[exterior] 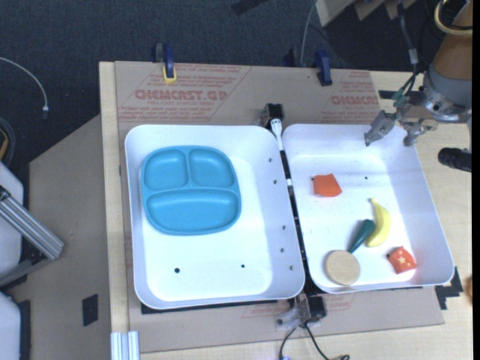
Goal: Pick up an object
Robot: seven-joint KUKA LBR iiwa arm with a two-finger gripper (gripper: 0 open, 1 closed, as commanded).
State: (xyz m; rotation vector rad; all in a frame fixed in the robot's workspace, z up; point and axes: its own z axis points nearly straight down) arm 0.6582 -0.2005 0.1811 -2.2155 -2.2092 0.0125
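Round tan wooden disc [342,267] sits nearest, at right bin's [427,201] front edge. Left bin [150,272] holds blue three-compartment plastic plate [192,189]. Right bin: orange block [326,185], teal pepper-like piece [361,235] touching yellow banana [379,222], small red-orange block [402,259]. Gripper [395,130] spread wide, holding nothing, above far right corner.

The arm [452,58] is cut off by the right and top edges; its base lies outside the view. The red block [402,259] carries pale marks too small to identify. The green object [361,235] lies partly under the banana [380,223]; its type cannot be determined. The bench [225,88] print is partly covered by the bins [202,287].
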